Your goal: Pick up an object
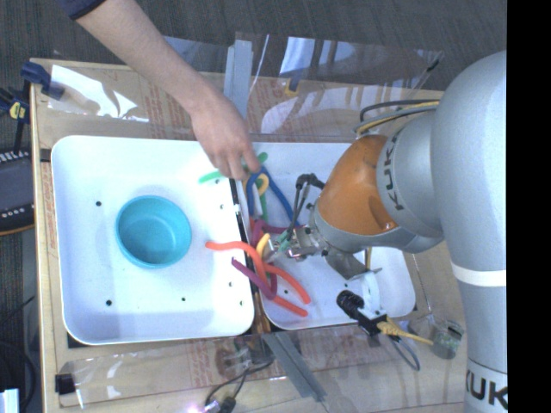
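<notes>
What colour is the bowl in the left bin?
Light blue bowl, seen clearly in the camera view.

A blue bowl (154,231) sits in the left white bin (77,299). The wooden bench (155,110) carries clear plastic sheeting (344,67).

Bright, even overhead light. White bins (129,166) run near blown-out, with a soft shadow around the blue bowl (154,230). Strong glare on the clear plastic sheet (336,67) at the top (streaky reflections). Person's hand (222,140) slightly motion-blurred. Overall soft, low-res; fine detail mushy.
</notes>
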